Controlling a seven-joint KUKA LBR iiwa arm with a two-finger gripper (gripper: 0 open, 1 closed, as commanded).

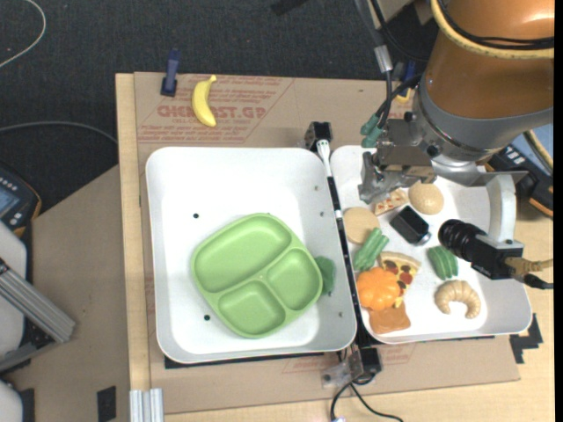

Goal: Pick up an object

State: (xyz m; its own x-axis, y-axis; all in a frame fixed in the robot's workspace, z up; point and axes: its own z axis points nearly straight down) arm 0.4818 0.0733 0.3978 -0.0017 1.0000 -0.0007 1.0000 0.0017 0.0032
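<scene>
**Speckled wedge [388, 206] under the gripper [376, 183]**

A tan wedge with red specks is seen in the right bin [506, 319], its upper end hidden by the gripper poised over it. A beige roll [427, 199] is set just beside. Whether the gripper is open cannot be told.

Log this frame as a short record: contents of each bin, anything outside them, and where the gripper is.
left bin: green divided plate
right bin: croissant, orange toy, pizza slice, black block, other toy foods
outside bins: banana on the cardboard
gripper: over the right bin's far end, near its left wall
grasp: cannot be judged
</scene>
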